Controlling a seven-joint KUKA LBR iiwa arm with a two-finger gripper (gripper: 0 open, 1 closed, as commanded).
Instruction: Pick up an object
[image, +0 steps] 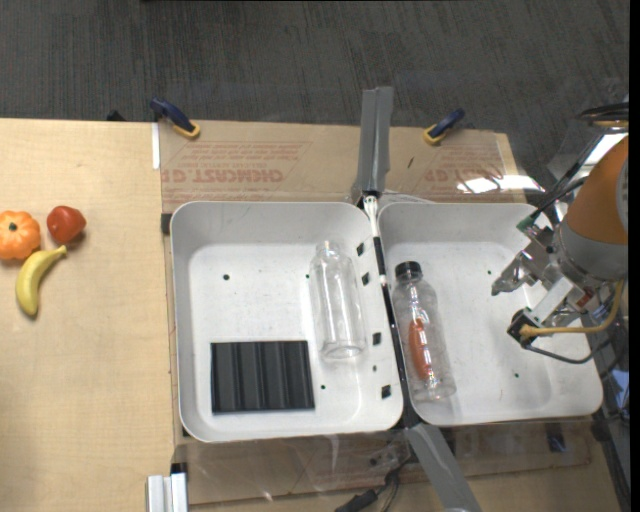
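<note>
Surface (80, 400) carries two white bins side by side
Left bin (200, 300): black ribbed tray (262, 376) at near side, clear empty bottle (337, 300) beside divider
Right bin (470, 385): black-capped bottle with red content (420, 340) lying along left wall, likeliest target
Arm (600, 215) over right bin's far-right side
End effector (522, 300) well apart from bottle, grasping nothing; released or clenched, cannot tell
Step, as judged: approach, pick not yet begun
Next: travel left, align across bottle's width, descend

I see the arm (600, 215) cut off at the right edge; the gripper (520, 300) looks blurred, perhaps by motion.
</note>
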